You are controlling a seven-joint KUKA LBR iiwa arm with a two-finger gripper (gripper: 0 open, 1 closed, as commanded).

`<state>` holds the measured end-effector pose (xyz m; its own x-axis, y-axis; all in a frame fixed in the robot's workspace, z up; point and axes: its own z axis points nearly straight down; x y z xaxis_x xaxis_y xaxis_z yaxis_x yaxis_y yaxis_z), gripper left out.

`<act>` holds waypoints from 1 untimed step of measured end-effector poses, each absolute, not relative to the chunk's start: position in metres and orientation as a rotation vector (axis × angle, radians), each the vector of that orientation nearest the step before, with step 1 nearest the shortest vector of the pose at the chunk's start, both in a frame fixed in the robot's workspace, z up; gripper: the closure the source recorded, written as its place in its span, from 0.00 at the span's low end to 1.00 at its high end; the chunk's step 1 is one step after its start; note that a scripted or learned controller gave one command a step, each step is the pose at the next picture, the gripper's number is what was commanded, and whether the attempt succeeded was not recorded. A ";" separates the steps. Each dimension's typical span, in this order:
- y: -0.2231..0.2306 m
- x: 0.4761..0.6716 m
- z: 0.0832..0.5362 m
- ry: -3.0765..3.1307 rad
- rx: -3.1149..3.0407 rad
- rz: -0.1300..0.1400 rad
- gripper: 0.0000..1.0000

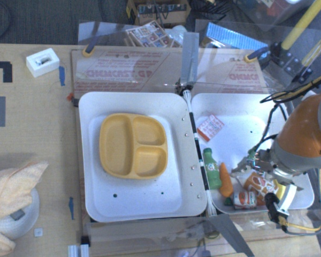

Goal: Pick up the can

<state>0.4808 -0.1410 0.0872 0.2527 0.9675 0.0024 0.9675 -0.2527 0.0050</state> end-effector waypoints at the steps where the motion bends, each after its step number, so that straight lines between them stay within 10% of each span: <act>1: -0.143 0.481 0.097 1.911 2.485 0.009 1.00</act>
